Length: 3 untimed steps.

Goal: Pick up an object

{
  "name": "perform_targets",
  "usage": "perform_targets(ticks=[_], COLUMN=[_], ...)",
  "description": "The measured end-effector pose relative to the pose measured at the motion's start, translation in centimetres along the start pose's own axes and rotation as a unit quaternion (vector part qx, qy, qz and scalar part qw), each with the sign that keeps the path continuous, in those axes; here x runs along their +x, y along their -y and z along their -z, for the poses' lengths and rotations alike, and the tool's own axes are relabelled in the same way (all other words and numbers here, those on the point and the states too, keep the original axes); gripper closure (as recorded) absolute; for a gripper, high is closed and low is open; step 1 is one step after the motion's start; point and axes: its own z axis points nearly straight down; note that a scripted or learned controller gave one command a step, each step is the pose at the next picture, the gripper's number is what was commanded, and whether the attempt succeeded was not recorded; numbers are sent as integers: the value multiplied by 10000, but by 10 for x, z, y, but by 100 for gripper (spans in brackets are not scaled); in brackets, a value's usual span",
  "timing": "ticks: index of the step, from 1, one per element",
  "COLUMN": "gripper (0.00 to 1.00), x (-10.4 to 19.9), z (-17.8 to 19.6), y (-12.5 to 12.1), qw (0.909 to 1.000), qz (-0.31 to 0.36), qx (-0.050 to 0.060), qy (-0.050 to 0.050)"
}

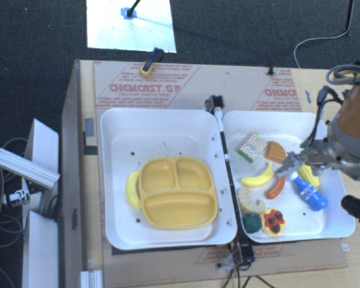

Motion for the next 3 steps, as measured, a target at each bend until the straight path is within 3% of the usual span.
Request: perform_targets(ticks=[1,2,3], gripper=[0,0,100], x=[-17,-21,-20], z=[-82,-147,-137], y=[-39,-48,-49], qw=[10000,10000,10000], qz=[-11,-13,-4], qx=[8,-48,-60], qy=[0,7,4])
